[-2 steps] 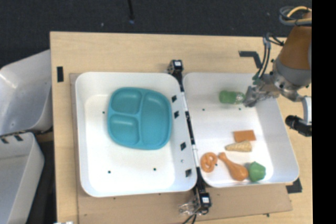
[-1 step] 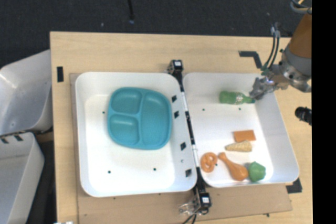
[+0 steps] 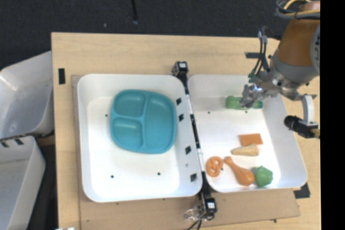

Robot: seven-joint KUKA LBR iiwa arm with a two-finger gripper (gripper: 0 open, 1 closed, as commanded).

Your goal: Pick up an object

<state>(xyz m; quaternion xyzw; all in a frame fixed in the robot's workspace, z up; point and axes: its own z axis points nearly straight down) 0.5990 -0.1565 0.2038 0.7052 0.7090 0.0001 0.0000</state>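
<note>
My gripper point(image 3: 250, 98) hangs low over the far part of the right bin point(image 3: 280, 132), right at a small green toy point(image 3: 235, 102) that lies against its left side. Nearer the front of that bin lie an orange wedge point(image 3: 250, 139), a pale corn-like piece point(image 3: 245, 151), an orange pretzel shape point(image 3: 214, 166), an orange drumstick point(image 3: 239, 171) and a green round piece point(image 3: 263, 176). The grey arm with its orange band point(image 3: 295, 46) comes in from the right.
The left bin point(image 3: 91, 169) holds a teal divided plate point(image 3: 144, 120). A ridge with black clips point(image 3: 190, 126) separates the two bins. A black fitting point(image 3: 298, 124) sticks out at the right bin's right rim.
</note>
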